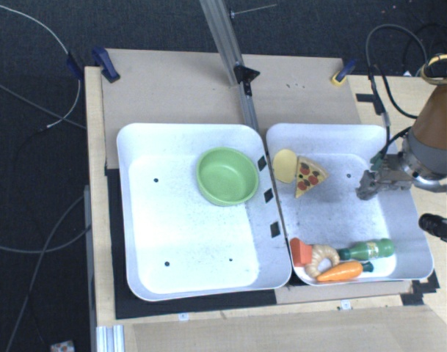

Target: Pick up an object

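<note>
My gripper (368, 187) hangs over the right side of the right bin (333, 134), above bare bin floor, with nothing seen between its fingers. A pizza slice (309, 176) and a pale yellow round piece (284, 165) lie at the bin's upper left, well to the gripper's left. Along the bin's front edge lie a green bottle (368, 250), an orange carrot (339, 272), a tan shrimp-like piece (322, 256) and a red piece (301, 251). A green bowl (227, 175) sits in the left bin (146, 218).
A slanted metal rail (224, 31) runs from the top down to the gap between the bins. Blue clamps (104, 63) hold the board's back corners. Black cables (381, 94) hang near the arm at the right.
</note>
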Available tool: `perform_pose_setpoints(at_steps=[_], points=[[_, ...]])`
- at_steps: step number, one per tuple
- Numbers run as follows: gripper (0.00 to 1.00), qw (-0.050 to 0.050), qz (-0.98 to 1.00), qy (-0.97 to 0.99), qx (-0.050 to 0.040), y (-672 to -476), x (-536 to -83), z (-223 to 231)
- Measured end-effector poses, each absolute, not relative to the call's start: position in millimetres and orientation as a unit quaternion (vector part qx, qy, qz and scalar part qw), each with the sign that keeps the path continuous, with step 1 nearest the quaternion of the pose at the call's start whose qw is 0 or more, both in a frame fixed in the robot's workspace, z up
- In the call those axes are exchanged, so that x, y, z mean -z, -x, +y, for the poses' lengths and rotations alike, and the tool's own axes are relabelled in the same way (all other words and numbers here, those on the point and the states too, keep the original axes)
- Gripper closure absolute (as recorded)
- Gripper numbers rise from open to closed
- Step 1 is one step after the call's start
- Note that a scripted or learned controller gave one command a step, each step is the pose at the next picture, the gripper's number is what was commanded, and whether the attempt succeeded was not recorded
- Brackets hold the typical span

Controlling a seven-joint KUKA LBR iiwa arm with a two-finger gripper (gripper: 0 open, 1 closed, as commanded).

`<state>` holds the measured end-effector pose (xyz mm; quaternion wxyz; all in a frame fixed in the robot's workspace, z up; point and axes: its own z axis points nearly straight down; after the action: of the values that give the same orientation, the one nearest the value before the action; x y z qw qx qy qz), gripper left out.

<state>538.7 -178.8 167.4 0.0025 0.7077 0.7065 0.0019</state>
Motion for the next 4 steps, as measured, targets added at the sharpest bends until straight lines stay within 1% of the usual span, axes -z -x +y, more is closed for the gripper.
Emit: perform_pose_setpoints(at_steps=[1, 3, 4], points=[[1.0, 0.003, 0.707, -0.707, -0.0023, -540.5, -207, -179], [1.0, 0.001, 0.709, -0.705, -0.0026, -560.3, -229, -72], [1.0, 0.0, 0.709, -0.705, -0.0019, -578.0, -230, -10]])
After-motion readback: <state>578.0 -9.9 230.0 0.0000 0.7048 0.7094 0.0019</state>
